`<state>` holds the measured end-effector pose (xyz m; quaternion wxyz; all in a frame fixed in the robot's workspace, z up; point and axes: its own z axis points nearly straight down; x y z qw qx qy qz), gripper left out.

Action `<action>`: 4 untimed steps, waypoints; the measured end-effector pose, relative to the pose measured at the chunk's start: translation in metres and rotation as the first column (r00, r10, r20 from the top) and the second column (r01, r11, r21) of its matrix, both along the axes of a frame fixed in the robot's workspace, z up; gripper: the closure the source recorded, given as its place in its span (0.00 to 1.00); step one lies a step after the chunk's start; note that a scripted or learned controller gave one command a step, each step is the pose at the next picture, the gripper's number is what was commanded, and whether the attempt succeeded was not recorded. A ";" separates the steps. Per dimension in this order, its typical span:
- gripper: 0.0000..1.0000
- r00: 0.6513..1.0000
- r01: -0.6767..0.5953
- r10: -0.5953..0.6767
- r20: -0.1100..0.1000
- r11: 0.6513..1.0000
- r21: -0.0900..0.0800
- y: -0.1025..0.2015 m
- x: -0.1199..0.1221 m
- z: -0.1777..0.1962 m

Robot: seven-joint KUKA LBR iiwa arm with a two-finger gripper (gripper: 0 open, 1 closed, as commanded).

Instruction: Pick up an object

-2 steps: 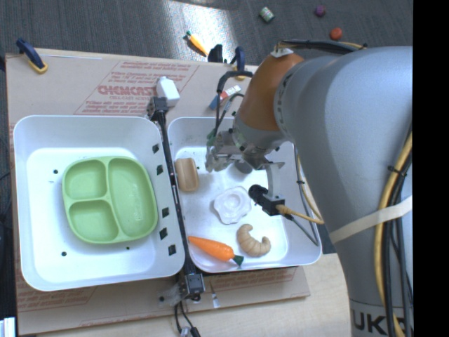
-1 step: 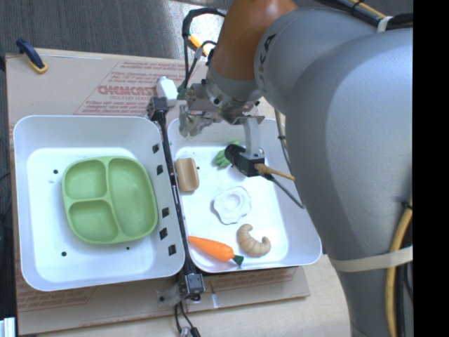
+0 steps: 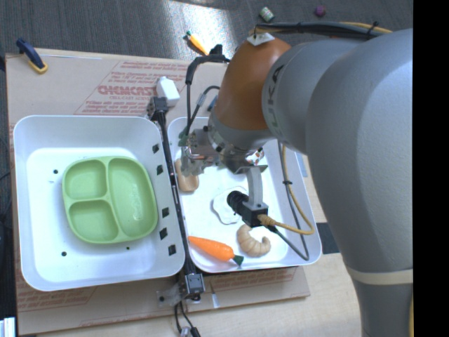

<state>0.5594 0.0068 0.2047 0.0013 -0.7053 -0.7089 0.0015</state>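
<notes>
Here, nearest the camera in the right bin (image 3: 298, 255), a toy carrot (image 3: 210, 248) lies along the front wall, its long axis running from about ten o'clock to four o'clock, green stub at the four o'clock end. Just beside it, at its three o'clock, sits a curled tan piece that looks like a shrimp (image 3: 253, 241), with the black end of a yellow cable (image 3: 295, 223) touching or nearly touching its top. Farther in, a small white flat thing (image 3: 224, 210) lies on the bin floor, and beyond that a pale beige lump (image 3: 187, 181) rests against the left wall. The gripper (image 3: 203, 153) hangs over that far left corner, just at the lump's twelve o'clock; whether it is released or clenched I cannot tell, since the wrist hides it. So the lump is the closest candidate, lying at roughly six o'clock from the gripper, while the carrot and shrimp are well apart from it toward the front. In my judgement, the wall beside the lump may crowd a descent. The left bin (image 3: 28, 188), at nine o'clock, holds a green divided plate (image 3: 109, 199), and the desk (image 3: 70, 76) shows cardboard beyond.
</notes>
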 end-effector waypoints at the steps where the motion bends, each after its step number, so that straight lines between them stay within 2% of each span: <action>1: 1.00 1.000 -0.004 0.004 0.001 1.000 0.000 0.067 -0.047 0.009; 2: 1.00 1.000 -0.003 0.003 0.002 1.000 -0.001 0.079 -0.029 0.005; 3: 1.00 1.000 -0.005 0.005 0.001 1.000 -0.001 0.090 -0.078 0.025; 4: 1.00 1.000 -0.001 0.001 0.002 1.000 -0.002 -0.019 -0.083 -0.013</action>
